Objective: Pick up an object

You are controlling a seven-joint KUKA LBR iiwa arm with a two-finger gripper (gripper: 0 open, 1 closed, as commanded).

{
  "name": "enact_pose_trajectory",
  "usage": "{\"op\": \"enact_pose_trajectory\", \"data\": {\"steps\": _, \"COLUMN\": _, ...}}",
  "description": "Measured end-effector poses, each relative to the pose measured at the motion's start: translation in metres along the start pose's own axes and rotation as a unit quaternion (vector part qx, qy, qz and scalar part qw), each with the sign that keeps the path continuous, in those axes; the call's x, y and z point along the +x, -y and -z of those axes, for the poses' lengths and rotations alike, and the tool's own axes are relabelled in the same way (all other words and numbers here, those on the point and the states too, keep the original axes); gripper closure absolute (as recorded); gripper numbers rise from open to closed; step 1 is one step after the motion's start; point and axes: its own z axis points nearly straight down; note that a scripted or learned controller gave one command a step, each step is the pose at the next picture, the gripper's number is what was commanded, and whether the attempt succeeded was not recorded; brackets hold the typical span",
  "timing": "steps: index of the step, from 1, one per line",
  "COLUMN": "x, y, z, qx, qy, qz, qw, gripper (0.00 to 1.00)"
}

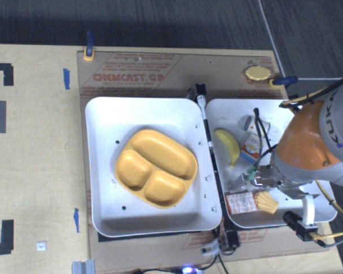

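**Arm low over the cluttered right bin, tool hidden among the objects**

The right bin (217, 110) holds a loose clutter of small things. A yellow banana (228, 144) lies near the bin's left wall, curved and pointing toward the near side. Just beside it, further right, sits a small packet with red and blue print (252, 147), partly covered by dark cables. At the near edge of the bin a flat red-and-white printed package (240, 202) lies against the wall, and a tan ridged piece (267, 202) touches its right side. No object can be seen lifted clear of the bin.

The tool (257, 177) is low in the middle of this bin, between the banana and the tan piece, under the arm's orange band (306, 144). Whether it is wide, narrow, or gripping anything cannot be told; the wrist and cables cover it.

The left bin (97, 153) carries one large yellow moulded tray (155, 167) with three compartments, lying at a slant near its centre.

Both bins rest on a brown cardboard sheet (137, 70) on the pale wooden table (34, 153). A round tan disc (258, 73) sits on the cardboard behind the right bin.
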Motion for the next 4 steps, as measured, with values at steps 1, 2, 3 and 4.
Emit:
{"op": "enact_pose_trajectory", "data": {"steps": 1, "x": -0.001, "y": -0.002, "z": 0.011, "qx": -0.004, "qy": 0.001, "qz": -0.001, "qw": 1.0, "gripper": 1.0}}
{"op": "enact_pose_trajectory", "data": {"steps": 2, "x": -0.001, "y": -0.002, "z": 0.011, "qx": -0.004, "qy": 0.001, "qz": -0.001, "qw": 1.0, "gripper": 0.0}}
{"op": "enact_pose_trajectory", "data": {"steps": 3, "x": -0.002, "y": 0.0, "z": 0.0, "qx": 0.001, "qy": -0.001, "qz": 0.001, "qw": 1.0, "gripper": 0.0}}
{"op": "enact_pose_trajectory", "data": {"steps": 4, "x": -0.004, "y": -0.002, "z": 0.011, "qx": -0.003, "qy": 0.001, "qz": 0.0, "qw": 1.0, "gripper": 1.0}}
